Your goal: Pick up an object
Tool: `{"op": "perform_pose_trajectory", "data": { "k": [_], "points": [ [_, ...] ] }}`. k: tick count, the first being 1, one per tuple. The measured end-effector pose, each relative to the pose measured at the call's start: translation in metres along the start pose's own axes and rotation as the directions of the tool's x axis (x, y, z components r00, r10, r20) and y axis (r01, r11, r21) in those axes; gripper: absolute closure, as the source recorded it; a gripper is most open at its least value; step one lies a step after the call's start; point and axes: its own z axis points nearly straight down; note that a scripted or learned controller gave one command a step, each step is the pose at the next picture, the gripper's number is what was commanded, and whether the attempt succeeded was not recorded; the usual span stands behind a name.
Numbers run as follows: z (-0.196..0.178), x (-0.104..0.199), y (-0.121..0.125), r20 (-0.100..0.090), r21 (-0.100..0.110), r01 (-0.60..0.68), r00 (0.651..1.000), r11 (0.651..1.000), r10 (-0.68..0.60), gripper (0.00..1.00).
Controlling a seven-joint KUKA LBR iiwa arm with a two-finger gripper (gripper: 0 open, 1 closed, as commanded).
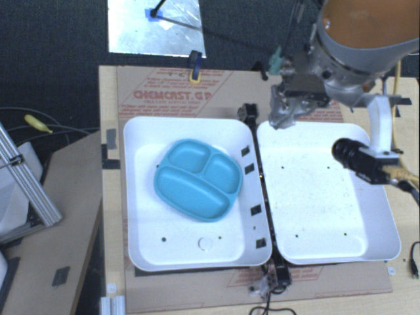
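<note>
Right now you're looking down at two shallow white bins sitting side by side on the counter (111,176), w/ a brown cardboard sheet (174,90) lying under them. The left bin (141,241) is holding a blue divided plate (198,179), approx. in the middle of the bin floor, lying flat, tilted a bit diagonally w/ its long compartment facing the near-left side and two smaller compartments facing the far-right. The plate isn't touching any bin wall. A small clear round disc (206,244) is lying on the floor of that same bin, near the front wall, apart from the plate. The right bin (328,241) is showing bare white floor w/ a few small dark dots. The arm (361,25) is reaching in from the right, its orange band filling the top right corner, and the hand (283,113) is hanging over the far-left corner of the right bin, just beside the divider btwn. the bins. You're not seeing anything gripped in the hand; whether it's released or clenched can't be told from this angle. A black cylindrical part (357,159) on a white bracket is sticking out over the right bin's right side. The hand is sitting well apart from the plate, which is resting untouched in the other bin.
</note>
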Motion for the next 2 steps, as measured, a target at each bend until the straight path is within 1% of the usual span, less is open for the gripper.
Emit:
{"op": "perform_pose_trajectory", "data": {
  "k": [1, 2],
  "points": [
    [0.072, 0.078, -0.002, 0.002, 0.012, 0.013, 1.0, 1.0, -0.013, 1.0],
    [0.093, 0.005, -0.001, 0.003, 0.008, -0.002, 1.0, 1.0, 0.002, 1.0]
  ]
}}
